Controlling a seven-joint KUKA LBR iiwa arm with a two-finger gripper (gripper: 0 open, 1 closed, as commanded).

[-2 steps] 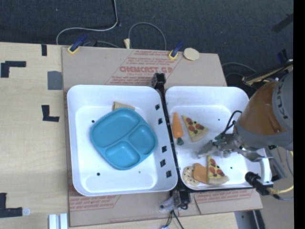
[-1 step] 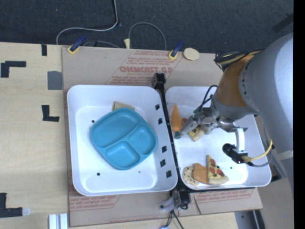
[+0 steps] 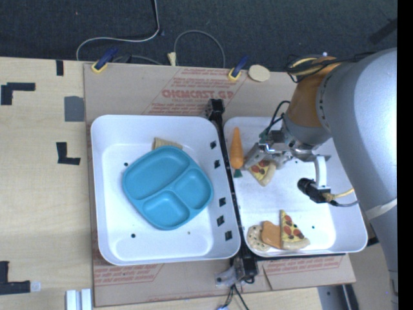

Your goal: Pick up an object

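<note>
In the left bin point(image 3: 106, 173) a blue divided plate point(image 3: 168, 186) takes up the middle, with a tan piece point(image 3: 162, 143) poking out from under its far edge; bare floor runs along the near wall and the left wall. In the right bin point(image 3: 345, 234) the arm point(image 3: 361, 128) covers the far right part. A carrot point(image 3: 237, 148) lies against the dividing wall, a pizza slice point(image 3: 261, 171) just beside it under the claw point(image 3: 274, 150). A second pizza slice point(image 3: 292, 231) and a cookie-like piece point(image 3: 263, 236) crowd the near wall. Open floor lies between the two groups, mid-bin; a black cable fitting point(image 3: 314, 189) hangs over its right side
</note>
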